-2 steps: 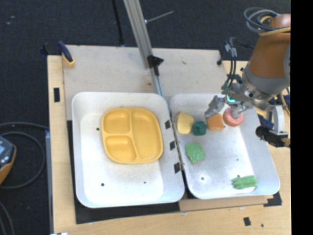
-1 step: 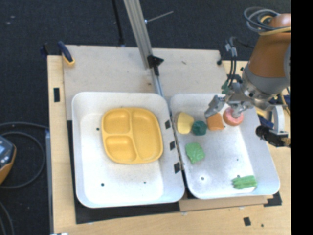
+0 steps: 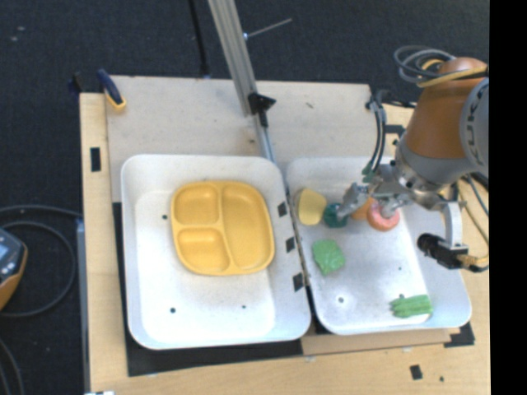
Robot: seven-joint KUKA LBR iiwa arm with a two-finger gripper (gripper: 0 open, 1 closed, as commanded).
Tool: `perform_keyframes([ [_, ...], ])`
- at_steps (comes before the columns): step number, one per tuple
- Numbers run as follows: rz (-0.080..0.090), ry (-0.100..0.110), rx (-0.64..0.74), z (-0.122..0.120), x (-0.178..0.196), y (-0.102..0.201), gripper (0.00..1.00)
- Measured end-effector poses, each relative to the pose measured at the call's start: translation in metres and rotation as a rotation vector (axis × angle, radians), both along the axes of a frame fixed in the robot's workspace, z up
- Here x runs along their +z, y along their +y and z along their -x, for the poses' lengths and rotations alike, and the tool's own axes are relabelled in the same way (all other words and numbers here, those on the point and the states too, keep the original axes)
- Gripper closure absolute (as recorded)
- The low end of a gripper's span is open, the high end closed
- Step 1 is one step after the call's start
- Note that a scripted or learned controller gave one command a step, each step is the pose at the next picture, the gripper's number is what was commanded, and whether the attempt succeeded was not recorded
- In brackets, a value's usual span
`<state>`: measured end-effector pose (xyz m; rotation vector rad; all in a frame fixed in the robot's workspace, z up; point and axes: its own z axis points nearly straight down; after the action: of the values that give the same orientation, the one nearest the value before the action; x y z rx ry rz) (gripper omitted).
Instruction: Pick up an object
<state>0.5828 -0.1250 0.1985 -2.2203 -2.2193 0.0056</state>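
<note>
Arm (image 3: 440, 130) enters from the right of the camera view, orange band above the wrist, and is bent down over the right bin (image 3: 428, 319). Gripper (image 3: 356, 206) sits low over the upper part of that bin, pointing toward the left. Finger state: cannot tell, the tips merge with the objects under them.

Objects in the right bin:
- Dark teal round piece (image 3: 334, 216), just at the gripper's tip, touching or nearly touching it. Whether it is between the fingers cannot be made out.
- Orange piece (image 3: 360, 211), small, tight against the gripper body, partly hidden.
- Pink round piece (image 3: 384, 218), just to the right of the orange one, under the wrist.
- Pale yellow rounded object (image 3: 310, 206), just left of the teal piece, near the bin's left wall.
- Green blocky object (image 3: 328, 256), below the yellow one, lying free on the bin floor.
- Green flat object (image 3: 411, 305), near the lower right corner, well apart from the gripper.

Left bin (image 3: 148, 319) holds a yellow divided plate (image 3: 222, 225) with three compartments, lying flat near the middle.

Both bins rest side by side on the tan bench (image 3: 165, 113). A grey metal post (image 3: 233, 44) rises from the bench behind the bins.
</note>
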Motion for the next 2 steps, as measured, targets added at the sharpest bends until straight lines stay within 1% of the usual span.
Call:
perform_keyframes([
  [1,0.000,-0.002,0.000,-0.002,-0.043,0.001,0.00],
  [2,0.002,-0.010,0.000,-0.004,-0.091,0.000,0.00],
])
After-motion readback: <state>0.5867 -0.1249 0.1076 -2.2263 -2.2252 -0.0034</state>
